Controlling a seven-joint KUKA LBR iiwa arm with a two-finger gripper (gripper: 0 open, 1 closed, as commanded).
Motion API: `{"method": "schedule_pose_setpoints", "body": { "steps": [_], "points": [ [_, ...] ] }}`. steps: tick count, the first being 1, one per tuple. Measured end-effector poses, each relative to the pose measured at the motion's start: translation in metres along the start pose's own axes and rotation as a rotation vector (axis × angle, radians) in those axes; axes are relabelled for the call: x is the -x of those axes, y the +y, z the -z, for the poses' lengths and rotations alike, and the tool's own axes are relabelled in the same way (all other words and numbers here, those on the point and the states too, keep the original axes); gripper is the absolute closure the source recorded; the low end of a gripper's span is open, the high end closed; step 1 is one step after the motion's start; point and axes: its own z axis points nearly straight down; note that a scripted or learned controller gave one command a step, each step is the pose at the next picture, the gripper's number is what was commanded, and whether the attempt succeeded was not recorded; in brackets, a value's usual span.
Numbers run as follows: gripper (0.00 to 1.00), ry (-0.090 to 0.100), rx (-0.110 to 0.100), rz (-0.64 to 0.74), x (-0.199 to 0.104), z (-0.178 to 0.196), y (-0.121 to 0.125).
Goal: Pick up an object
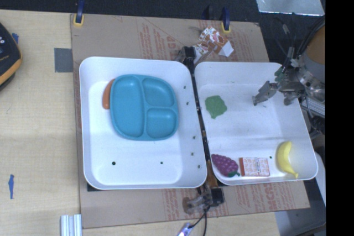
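Observation:
My gripper (271,94) reaches in from the right, over the upper right part of the right bin (243,135). Its fingers are spread and nothing lies between them. A green leafy toy (215,105) lies on the bin floor to the gripper's left, apart from it. Along the bin's front edge sit a purple bunch of grapes (224,163), a small red and white packet (255,166) and a yellow banana (285,157).
The left bin (94,119) holds a blue divided plate (144,106), with an orange object (105,95) peeking out from under its left side. A crumpled wrapper (213,40) lies on the cardboard behind the bins. Blue clamps (79,11) hold the cardboard's far edge.

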Motion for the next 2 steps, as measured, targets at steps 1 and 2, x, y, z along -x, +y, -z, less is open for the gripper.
{"method": "schedule_pose_setpoints", "body": {
  "steps": [1, 2],
  "points": [
    [0.00, -0.001, 0.000, 0.002, -0.063, -0.012, 0.060],
    [0.00, -0.001, -0.003, 0.003, -0.071, -0.109, 0.058]
  ]
}}
